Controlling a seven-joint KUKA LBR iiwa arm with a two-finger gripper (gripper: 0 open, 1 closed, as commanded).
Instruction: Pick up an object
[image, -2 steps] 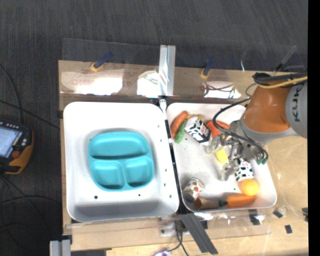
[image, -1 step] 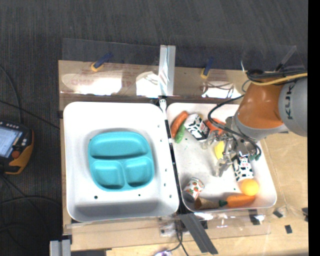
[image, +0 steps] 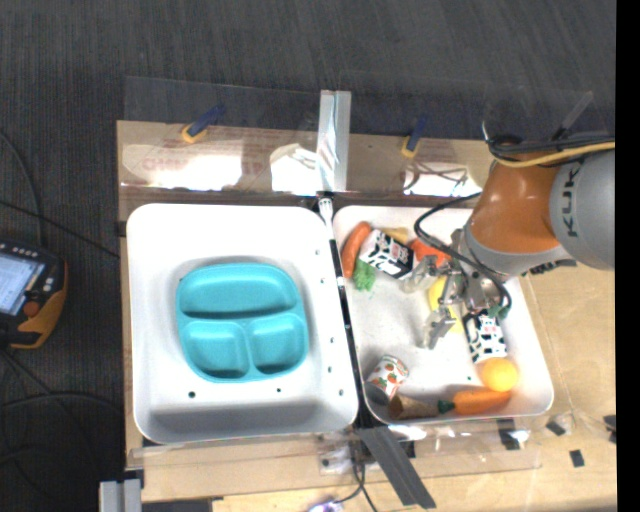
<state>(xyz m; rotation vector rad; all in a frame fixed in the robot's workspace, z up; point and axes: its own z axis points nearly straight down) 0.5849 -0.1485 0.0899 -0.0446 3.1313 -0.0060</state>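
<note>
- Spanning most of the view, the wooden bench (image: 580, 330) bears two shallow white bins side by side, with dark carpet around it.
- Left bin (image: 150, 300): it holds a turquoise divided tray (image: 240, 318), lying flat near its middle.
- Right bin (image: 400, 330): it holds all the small items.
- Grey arm (image: 590, 215) with its orange band reaches in from the right, over the upper right part of the right bin.
- Gripper (image: 440, 325) points down over the middle of the right bin; its metal fingers stand a little apart, with nothing seen between them.
- Carrot (image: 353, 247) lies tilted at the bin's upper left corner, just beside a black-and-white cow-print carton (image: 385, 255).
- Second cow-print carton (image: 488, 340) lies just right of the gripper, touching an orange ball (image: 498, 375) below it.
- Another carrot (image: 478, 402) lies along the bin's lower edge.
- Small patterned cup (image: 387, 375) lies tipped near the lower left corner.
- Yellow piece (image: 437, 292), partly hidden behind the gripper; I cannot tell what it is.
</note>
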